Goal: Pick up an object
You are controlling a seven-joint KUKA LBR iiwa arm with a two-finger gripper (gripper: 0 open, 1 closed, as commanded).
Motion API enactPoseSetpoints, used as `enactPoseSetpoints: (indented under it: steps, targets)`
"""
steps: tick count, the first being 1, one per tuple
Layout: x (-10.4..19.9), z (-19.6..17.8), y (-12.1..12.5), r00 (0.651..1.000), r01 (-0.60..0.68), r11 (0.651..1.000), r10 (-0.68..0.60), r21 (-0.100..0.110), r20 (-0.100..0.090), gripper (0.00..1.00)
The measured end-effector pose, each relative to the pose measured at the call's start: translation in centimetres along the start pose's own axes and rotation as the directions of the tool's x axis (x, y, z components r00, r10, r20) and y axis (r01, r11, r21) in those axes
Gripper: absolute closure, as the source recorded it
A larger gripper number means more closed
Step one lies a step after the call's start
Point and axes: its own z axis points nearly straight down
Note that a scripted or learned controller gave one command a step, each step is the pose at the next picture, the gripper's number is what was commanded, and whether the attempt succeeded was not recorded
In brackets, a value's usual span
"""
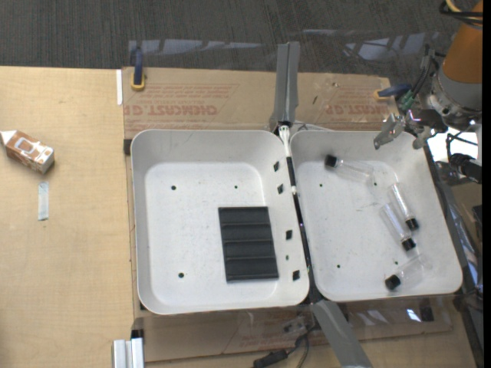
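Arm (464,60): raised over right bin's (437,205) far corner | pincer (399,129): apparently above rim, grip state unclear

Inventory: two white bins, left (153,228) and right (337,274). One black ribbed block (248,244), left bin. Four clear black-capped vials (349,169) (399,208) (406,244) (404,273), right bin. One small carton (29,152), tabletop at 9 o'clock.

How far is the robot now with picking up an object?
Nothing looks done. The gripper is above the right bin's far edge, with nothing visible between its fingers. The clear tubes and the black block lie in the bins; descent and grasp remain.
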Motion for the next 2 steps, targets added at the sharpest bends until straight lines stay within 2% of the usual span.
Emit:
enactPoseSetpoints:
  steps: [1, 2]
  targets:
    - [3.0, 7.7, 0.8, 1.000, 0.019, 1.000, -0.018, -0.023, 0.007, 0.00]
    - [-0.3, 9.9, -2.9, 0.975, 0.222, 0.975, -0.222, -0.003, 0.001, 0.00]
